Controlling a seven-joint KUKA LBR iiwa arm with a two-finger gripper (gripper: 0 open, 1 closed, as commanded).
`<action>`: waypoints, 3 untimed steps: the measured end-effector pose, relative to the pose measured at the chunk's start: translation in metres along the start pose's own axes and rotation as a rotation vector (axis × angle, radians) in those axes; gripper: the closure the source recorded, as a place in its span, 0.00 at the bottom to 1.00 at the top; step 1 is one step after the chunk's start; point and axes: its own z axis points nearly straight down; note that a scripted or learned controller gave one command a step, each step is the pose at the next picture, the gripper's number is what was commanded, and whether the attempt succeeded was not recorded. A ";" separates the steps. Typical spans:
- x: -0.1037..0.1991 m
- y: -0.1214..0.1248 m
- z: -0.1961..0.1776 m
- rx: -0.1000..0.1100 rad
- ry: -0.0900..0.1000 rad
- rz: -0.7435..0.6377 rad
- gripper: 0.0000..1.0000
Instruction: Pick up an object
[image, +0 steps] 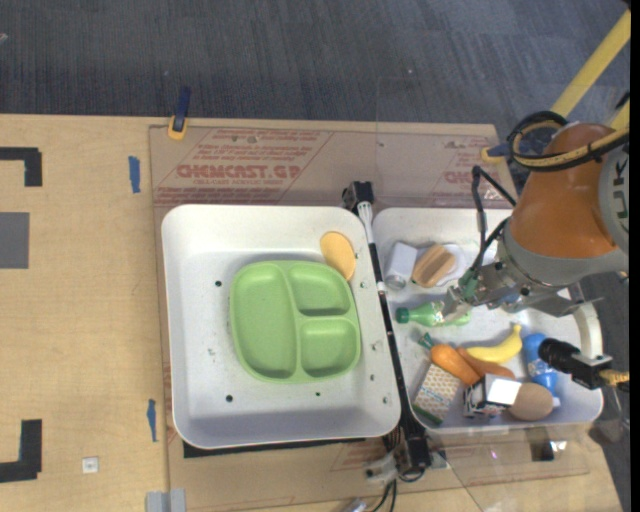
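Observation:
My gripper (466, 298) hangs low over the middle of the right bin (590, 408), under the orange-banded wrist. Just left of and below it lies a green bottle (422, 315) on its side. A tan bread-like piece (435, 265) and a white cup (402, 263) lie toward the far left corner. In front of the gripper are an orange carrot (455, 362), a yellow banana (497, 349), a blue item (534, 350), a patterned box (436, 393) and a brown potato-like lump (531, 401). Nothing is visibly held.
The left bin (190, 330) holds a green divided plate (294, 320) and a yellow-orange oval fruit (340, 253) at its far right corner. A black bar (378, 290) runs between the bins. The arm covers the right bin's far right part.

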 end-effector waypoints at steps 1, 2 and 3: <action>-0.003 -0.003 0.003 0.008 -0.001 0.006 0.00; -0.022 -0.043 0.092 0.002 -0.004 0.109 0.00; -0.023 -0.040 0.081 -0.007 -0.008 0.113 1.00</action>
